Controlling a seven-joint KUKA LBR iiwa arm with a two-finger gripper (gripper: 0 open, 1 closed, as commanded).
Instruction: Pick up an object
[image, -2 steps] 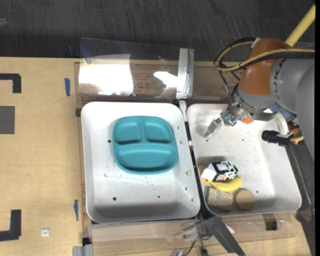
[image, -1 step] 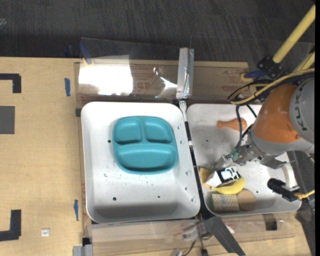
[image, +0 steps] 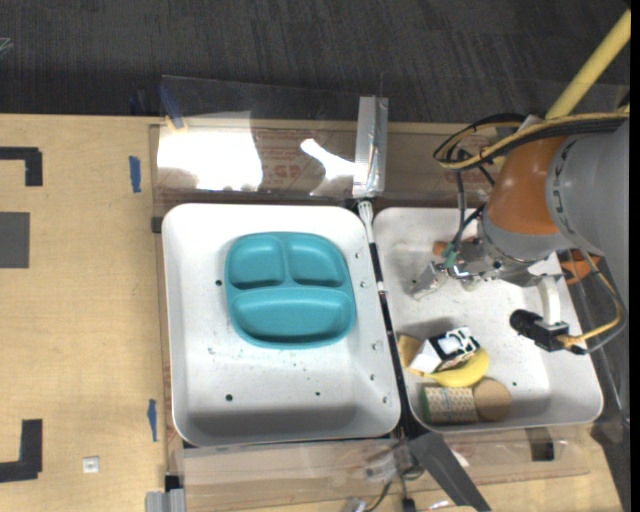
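My gripper (image: 427, 282) hangs over the upper left part of the right bin (image: 570, 385), low above its bare white floor. It stands apart from the objects, which lie in a cluster at the bin's front left. That cluster holds a yellow banana (image: 465, 371), a small black and white item (image: 453, 345) resting on it, a tan piece (image: 408, 349) to the left, and a brown cardboard-like cylinder (image: 462, 402) against the front wall. Nothing shows in the gripper.
The left bin (image: 190, 330) holds a teal divided plate (image: 290, 287) in its middle. A metal divider (image: 371, 150) stands behind the wall between the two bins. The grey arm with its orange band (image: 530, 190) fills the right bin's upper right.
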